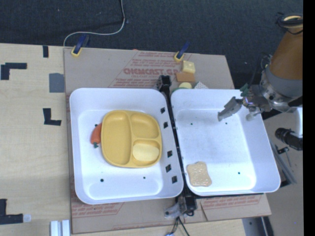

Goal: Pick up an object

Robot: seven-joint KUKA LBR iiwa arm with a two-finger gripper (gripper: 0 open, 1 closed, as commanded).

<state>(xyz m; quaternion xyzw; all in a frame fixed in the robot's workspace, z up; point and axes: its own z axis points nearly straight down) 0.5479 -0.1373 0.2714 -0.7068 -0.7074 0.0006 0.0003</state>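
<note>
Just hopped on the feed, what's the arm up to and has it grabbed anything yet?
Nothing is grabbed yet. The gripper hangs over the far right part of the right bin, with nothing between its fingers. A beige patty-like item lies near that bin's front edge. In the left bin, a yellow divided plate holds a pale piece, with an orange item tucked beside it.
</note>
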